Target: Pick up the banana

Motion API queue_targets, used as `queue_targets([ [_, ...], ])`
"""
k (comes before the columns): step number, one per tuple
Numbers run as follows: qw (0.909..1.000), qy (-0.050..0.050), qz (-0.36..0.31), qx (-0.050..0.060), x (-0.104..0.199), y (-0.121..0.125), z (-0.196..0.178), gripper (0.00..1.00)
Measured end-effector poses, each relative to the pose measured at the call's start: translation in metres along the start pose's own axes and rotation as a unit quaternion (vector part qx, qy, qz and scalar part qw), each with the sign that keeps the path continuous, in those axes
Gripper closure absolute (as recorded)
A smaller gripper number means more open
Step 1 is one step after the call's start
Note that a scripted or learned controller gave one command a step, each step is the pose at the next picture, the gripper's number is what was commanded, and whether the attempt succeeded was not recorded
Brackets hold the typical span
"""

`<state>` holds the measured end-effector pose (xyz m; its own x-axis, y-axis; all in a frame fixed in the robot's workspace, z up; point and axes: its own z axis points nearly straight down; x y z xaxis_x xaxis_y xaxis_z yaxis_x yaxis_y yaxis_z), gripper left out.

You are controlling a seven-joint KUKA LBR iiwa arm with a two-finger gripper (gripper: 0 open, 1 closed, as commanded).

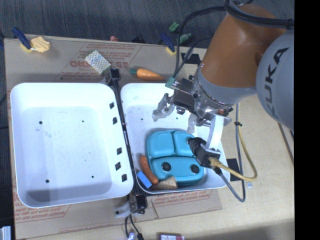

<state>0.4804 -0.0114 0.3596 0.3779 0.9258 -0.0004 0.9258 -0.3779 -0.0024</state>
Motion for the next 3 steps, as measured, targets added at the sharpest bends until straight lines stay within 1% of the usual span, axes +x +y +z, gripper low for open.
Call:
queue_targets([
  [1,0.9931,-0.002,0.117,0.002,0.096,-0.044,0.081,0.0],
  [2,0.9972,-0.001,0.074,0.0,0.065,-0.031,0.001,0.0],
  [3,0.9969,-0.001,0.079,0.002,0.019,0.005,0.103,0.0],
])
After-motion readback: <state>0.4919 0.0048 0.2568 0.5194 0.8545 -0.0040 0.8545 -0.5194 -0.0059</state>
